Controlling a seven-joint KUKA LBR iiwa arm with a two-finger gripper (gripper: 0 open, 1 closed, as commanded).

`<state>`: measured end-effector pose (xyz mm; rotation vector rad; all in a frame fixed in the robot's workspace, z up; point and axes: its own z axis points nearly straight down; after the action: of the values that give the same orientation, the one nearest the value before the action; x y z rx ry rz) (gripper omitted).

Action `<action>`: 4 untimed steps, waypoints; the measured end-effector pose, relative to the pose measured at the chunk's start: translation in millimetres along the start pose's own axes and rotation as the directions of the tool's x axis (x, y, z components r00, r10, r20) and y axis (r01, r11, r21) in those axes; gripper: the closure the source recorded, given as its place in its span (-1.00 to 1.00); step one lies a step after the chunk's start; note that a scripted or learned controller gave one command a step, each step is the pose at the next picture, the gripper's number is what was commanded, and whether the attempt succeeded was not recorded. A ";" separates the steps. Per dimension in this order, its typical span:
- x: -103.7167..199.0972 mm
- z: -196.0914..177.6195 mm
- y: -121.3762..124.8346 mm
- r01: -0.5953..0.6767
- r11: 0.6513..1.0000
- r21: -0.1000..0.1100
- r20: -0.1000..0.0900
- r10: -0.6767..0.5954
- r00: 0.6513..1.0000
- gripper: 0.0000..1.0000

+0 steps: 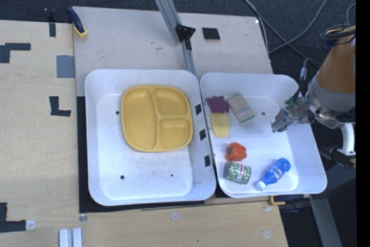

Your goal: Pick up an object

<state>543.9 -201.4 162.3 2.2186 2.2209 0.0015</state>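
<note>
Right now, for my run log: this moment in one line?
gripper: over right bin, holding nothing seen | bottle, can: lying in bin | yellow plate: left bin

Grey arm (329,102), orange band (340,69)

In the right bin (300,142) lie six small things. A purple grape bunch (217,103) sits at 10 o'clock, touching a pale yellow block (220,124) just below it. A patterned packet (240,108) lies tilted beside them. A red pepper (235,151) rests near the middle, a green can (237,172) on its side at 7 o'clock, and a blue bottle (273,173) lies slantwise at 5 o'clock.
</note>
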 end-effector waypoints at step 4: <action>121.1 -80.5 23.1 0.007 1.000 0.004 -0.003 -0.007 1.000 1.00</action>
<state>566.7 -80.2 242.8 2.2147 2.2316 0.0008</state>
